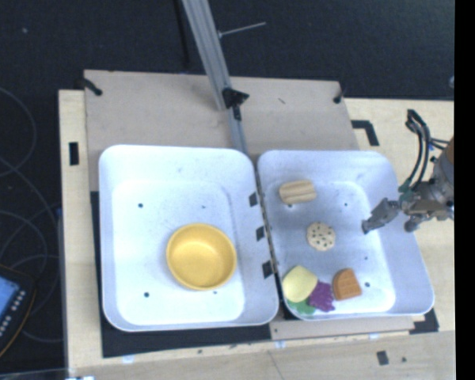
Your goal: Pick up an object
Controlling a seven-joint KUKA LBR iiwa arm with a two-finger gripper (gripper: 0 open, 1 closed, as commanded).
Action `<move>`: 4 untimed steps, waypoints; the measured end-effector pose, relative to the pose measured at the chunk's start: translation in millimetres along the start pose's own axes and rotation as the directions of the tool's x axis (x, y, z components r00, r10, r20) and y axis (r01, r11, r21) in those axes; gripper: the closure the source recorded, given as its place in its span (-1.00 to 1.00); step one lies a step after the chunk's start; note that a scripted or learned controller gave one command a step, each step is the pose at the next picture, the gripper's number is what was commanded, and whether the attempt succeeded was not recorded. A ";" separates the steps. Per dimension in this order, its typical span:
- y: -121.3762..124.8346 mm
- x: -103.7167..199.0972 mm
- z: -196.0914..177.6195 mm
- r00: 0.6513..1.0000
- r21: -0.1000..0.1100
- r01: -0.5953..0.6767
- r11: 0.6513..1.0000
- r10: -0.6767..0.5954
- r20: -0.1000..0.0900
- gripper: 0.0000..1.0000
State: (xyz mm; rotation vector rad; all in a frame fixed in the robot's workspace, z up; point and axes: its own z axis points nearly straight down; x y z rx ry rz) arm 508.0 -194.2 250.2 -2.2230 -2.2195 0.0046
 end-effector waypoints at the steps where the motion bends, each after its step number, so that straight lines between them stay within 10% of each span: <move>1: -1.6 0.5 63.0 1.000 0.003 0.000 1.000 0.000 -0.001 -1.00; 2: -2.6 0.6 126.4 1.000 0.003 0.000 1.000 0.000 -0.001 -1.00; 3: 0.4 0.1 111.9 1.000 -0.007 -0.006 1.000 0.006 -0.002 1.00; 4: 2.2 -5.6 68.1 1.000 -0.009 -0.001 1.000 0.001 0.001 1.00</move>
